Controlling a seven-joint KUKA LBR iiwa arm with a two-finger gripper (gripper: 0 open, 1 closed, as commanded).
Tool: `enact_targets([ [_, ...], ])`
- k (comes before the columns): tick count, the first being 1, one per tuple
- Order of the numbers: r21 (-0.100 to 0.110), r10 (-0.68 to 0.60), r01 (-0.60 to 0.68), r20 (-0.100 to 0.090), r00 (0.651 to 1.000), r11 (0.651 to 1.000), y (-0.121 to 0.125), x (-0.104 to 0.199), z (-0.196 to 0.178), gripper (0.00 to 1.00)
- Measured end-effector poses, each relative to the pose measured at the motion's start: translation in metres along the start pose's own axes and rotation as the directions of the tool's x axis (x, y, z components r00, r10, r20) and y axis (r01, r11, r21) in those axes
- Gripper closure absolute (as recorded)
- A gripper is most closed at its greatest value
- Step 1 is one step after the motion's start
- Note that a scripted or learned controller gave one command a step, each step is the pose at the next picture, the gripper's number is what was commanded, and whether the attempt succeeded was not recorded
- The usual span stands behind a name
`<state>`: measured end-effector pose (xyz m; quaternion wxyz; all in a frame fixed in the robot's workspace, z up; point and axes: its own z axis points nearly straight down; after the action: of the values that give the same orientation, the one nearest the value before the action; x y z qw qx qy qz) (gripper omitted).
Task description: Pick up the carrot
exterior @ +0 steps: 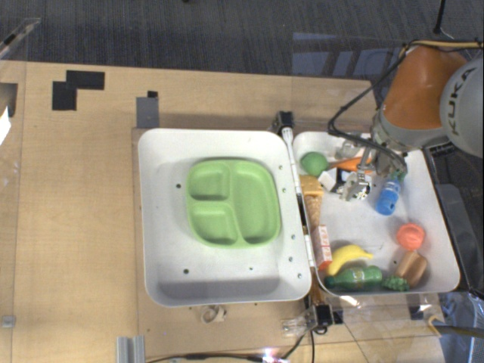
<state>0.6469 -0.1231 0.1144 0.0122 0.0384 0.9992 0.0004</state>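
The hand [357, 181] is down low in the right bin [439, 225], near its upper left corner, the grey arm [423, 89] with its orange band reaching in from the right. How wide it is set I cannot tell from here; it is a dark and silver tangle. The carrot [348, 164] lies right there, an orange sliver poking out to the left just above the hand, close beside the green ball [314, 162]. Whether the hand has any grip on it, I can't make out. A blue cup [387, 198] lies just right of the hand. Further down the bin, an orange-red cup [411, 236], a brown piece [411, 265] below it, a banana [349, 257], and a green vegetable [361, 278] along the front wall. Along the bin's left wall lie a tan packet [311, 195] and a red-speckled one [322, 242]. Over in the left bin [162, 203], a green tray [231, 202] with three compartments sits in the middle. Both bins rest on the desk [68, 225].
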Motion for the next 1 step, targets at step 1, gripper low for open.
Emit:
enact_targets([
  [1, 0.003, 0.13, -0.13, -0.009, 0.991, 0.991, -0.0096, 0.0043, -0.0478, 0.0],
])
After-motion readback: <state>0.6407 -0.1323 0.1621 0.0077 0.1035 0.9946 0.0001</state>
